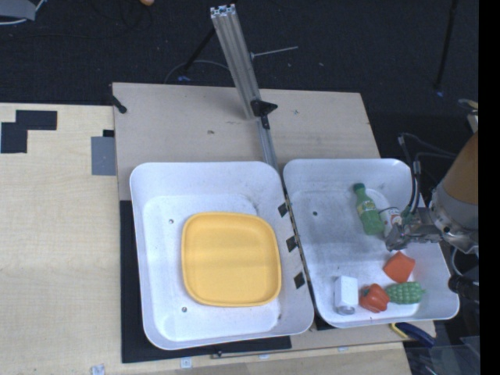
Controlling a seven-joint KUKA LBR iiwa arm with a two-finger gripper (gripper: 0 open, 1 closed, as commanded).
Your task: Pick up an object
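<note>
From the fixed camera above the bench, the arm (461, 194) enters at the 3 o'clock edge, its orange band showing above the grey wrist, and reaches leftward and down over the right bin (328, 233). The gripper (395, 239) sits low inside that bin, near its 3 o'clock wall. How far apart its jaws stand cannot be made out at this size, and nothing can be seen held in it.

A green bottle (367, 209) lies in the right bin just at 10 o'clock of the gripper, its cap pointing toward 12 o'clock; whether the gripper touches it cannot be told. An orange block (399, 267) lies just at 6 o'clock of the gripper. Further toward 6 o'clock, along the bin's near wall, a green knobbly object (405, 292) lies beside a red object (374, 298), and a small white cylinder-like object (345, 294) lies at 9 o'clock of the red one.

The left bin (156, 201) holds a yellow plate (231, 258), lying flat near its middle. A slanted aluminium rail (238, 57) rises at 12 o'clock, behind the bins.
</note>
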